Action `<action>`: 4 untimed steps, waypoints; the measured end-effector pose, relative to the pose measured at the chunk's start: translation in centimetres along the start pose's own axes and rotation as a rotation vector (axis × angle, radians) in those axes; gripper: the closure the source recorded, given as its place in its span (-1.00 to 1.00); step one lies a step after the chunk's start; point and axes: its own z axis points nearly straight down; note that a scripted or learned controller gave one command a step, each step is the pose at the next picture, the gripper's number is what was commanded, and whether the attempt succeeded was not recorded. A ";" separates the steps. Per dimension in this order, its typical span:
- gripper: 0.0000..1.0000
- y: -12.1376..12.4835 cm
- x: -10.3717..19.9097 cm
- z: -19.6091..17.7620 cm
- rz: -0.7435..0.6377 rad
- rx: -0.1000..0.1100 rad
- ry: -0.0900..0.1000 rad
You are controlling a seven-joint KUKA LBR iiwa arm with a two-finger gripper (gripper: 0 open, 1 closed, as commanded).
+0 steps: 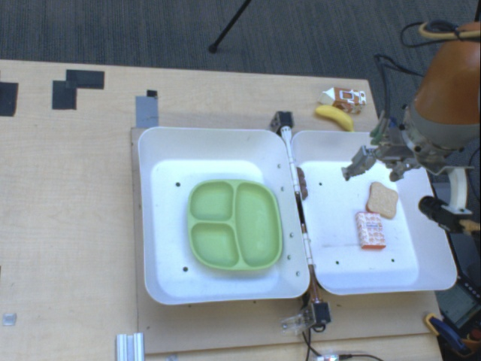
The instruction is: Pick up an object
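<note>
Two candidates, a toast slice and a red packet, are lying in the right bin just below the hand, which is hovering open and empty and needing to be centring over one.

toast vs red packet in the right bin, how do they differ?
The toast is plain tan; the packet is red and white with print. The toast has a rounded top; the packet is a straight-edged rectangle. The toast lies nearer the gripper, the packet just below it. Both lie flat in the right bin.
</note>
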 end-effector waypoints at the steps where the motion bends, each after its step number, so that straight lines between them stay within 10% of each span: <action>1: -1.00 -7.1 -3.5 5.2 0.003 0.001 -0.001; 2: -1.00 -7.1 -1.5 15.6 0.003 -0.009 -0.002; 3: 1.00 -6.9 -1.6 14.5 0.004 -0.015 -0.006; 4: -1.00 -6.9 -1.6 14.5 0.003 -0.015 -0.006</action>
